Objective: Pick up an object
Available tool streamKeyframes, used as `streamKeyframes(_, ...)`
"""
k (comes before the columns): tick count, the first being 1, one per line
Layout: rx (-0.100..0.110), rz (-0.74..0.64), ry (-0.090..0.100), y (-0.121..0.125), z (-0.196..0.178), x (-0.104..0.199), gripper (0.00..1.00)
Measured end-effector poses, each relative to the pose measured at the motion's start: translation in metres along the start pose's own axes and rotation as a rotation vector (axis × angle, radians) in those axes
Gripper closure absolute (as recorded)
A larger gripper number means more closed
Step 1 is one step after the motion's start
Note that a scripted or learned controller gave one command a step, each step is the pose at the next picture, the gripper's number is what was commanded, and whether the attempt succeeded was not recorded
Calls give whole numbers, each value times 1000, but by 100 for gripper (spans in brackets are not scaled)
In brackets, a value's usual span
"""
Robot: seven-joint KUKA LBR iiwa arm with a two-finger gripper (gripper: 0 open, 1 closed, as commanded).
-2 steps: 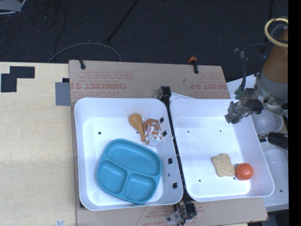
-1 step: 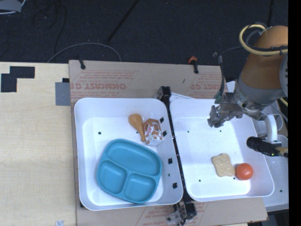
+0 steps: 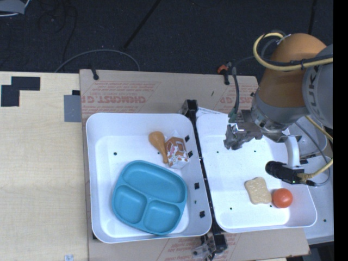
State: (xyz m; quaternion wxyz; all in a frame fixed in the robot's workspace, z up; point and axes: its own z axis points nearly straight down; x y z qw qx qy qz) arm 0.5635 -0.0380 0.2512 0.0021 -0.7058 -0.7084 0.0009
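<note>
Dark carpet strewn with cables lay behind a pale wooden bench (image 3: 38, 162) that bore two shallow white bins side by side. At the right, the grey KUKA arm (image 3: 291, 86) reached in, its orange band showing above the wrist, and its gripper (image 3: 235, 137) hung over the upper left part of the right bin (image 3: 228, 211), well apart from anything it could take; whether the fingers were spread or pressed together could not be told from this slant. Two candidates lay near that bin's lower right corner: a tan, toast-like slice (image 3: 258, 191) and, just beside it, a small red tomato-like ball (image 3: 281, 198). The slice looked light, flat and stiff, and would probably be best pinched across its narrow width, though lying flush on the floor it offered little edge. The ball looked light and smooth, likely to roll or squirt free unless gripped squarely across its middle. In the left bin (image 3: 100, 145) sat a blue divided plate (image 3: 149, 196), broad and awkward for two fingers, with a small wooden spoon (image 3: 159, 143) and a crinkly wrapped packet (image 3: 176, 152) touching each other near the bin's inner wall
</note>
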Motion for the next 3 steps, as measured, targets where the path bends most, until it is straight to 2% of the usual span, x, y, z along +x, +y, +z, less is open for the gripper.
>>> streamKeyframes(1, -1, 0, -1, 8, 1, 56, 100)
streamKeyframes(3, 3, 0, -1, -3, 30, 149, 100)
